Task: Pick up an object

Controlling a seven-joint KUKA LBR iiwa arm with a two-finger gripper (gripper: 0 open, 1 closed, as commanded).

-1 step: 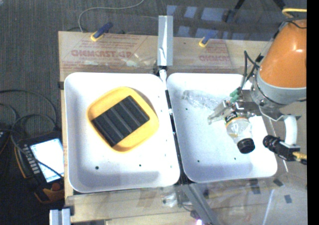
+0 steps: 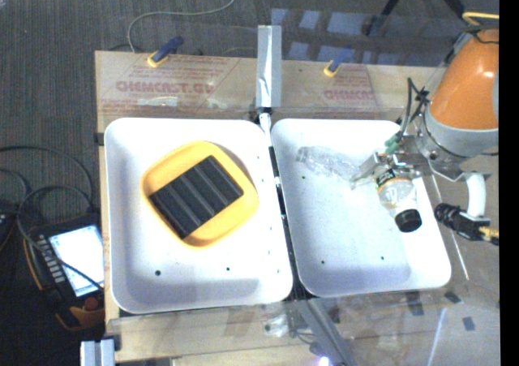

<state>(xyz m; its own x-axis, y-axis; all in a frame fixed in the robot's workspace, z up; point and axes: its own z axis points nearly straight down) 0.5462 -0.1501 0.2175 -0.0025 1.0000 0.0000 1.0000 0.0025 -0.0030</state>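
Yellow was the big splash on the left: a rounded yellow block (image 2: 240,212) with a black ribbed panel on top lay tilted in the middle of the left bin (image 2: 130,279), well away from the action. Over in the right bin (image 2: 349,267), the arm (image 2: 470,88), orange band showing, reached in from the right, and the gripper (image 2: 390,172) hung over the bin's upper right part. Open or closed? The tangle of metal and cable there made it impossible to tell. Just below the gripper lay a small bottle (image 2: 397,196) on its side, black cap pointing toward the near right corner. Whether the two touched was not clear. A crumpled clear wrapper (image 2: 324,162) lay just left of the gripper on the bin floor.
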